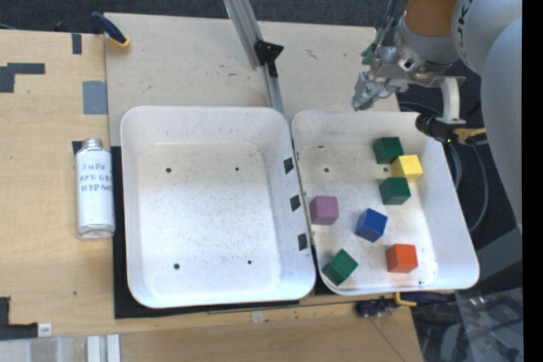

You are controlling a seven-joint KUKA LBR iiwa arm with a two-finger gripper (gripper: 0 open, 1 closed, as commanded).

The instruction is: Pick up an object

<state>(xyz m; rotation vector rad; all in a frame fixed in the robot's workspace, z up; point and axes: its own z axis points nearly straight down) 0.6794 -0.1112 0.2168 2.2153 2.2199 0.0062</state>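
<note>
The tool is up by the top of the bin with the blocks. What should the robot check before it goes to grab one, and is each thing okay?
1. Blocks to pick lie in the right bin: ok, seven cubes.
2. The tool carries nothing: cannot tell.
3. The tool is above a block: not ok, it hangs over the bin's top rim, away from every cube.
4. A block stands free of others: ok, the purple cube sits alone.
5. Crowded blocks: not ok, the yellow cube touches green cubes.
</note>
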